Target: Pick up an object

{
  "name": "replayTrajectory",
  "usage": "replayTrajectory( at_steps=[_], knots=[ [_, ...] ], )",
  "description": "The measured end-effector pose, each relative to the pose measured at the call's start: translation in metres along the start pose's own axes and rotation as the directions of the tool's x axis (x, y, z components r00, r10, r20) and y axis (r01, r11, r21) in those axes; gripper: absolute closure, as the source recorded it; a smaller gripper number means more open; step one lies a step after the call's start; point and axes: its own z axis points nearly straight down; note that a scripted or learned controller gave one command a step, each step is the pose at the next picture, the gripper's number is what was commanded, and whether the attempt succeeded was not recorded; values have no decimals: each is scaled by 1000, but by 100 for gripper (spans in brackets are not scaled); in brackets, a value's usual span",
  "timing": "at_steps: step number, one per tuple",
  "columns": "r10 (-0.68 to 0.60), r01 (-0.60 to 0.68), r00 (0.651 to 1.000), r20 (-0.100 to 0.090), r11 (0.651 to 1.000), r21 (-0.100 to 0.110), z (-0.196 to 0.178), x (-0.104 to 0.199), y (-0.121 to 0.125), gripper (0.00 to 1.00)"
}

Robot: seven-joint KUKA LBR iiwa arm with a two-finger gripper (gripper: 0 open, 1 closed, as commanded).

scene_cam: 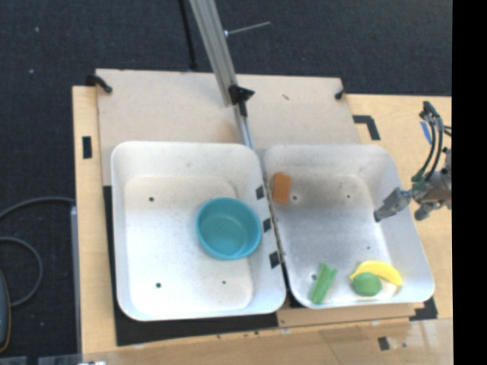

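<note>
At right rim of right bin (332,150): gripper (403,207) hanging low over the wall, wrist cabling trailing off behind. Fingers apparently apart, one tip (386,204) angled in toward the bin floor, nothing visible between them. No grasp yet.

Candidate targets, all in right bin:
- orange block (281,188) hard against the left wall, next to the divider clips. Poor pick: no room for a finger on the wall side.
- green stick-like piece (323,283) near the front rim, lying at a slant, apart from its neighbours. Narrow, so easy to straddle if approached across its short axis.
- yellow banana (383,271) in the front right corner, touching a green round fruit (367,284), possibly a lime. Nearest to the gripper, but clustered and tucked into the curved corner; likely to nudge one while closing on the other.

Left bin (144,154): teal bowl (228,228) upright near the divider, well apart from the gripper. Far reach, thin rim as sole grip point.

Judgement: approach stage only, task barely begun. Best bet probably banana or green piece, given proximity. Needs a short move inward and forward, a descent to the floor, then closure. Main risks: clipping the bin wall on the way down, or closing on air beside the round fruit.
</note>
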Motion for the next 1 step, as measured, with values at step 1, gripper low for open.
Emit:
replayTrajectory(
  at_steps=[1],
  knots=[
    [1, -1, 1000, 0, 1000, 0, 0, 0, 0, 0]
  ],
)
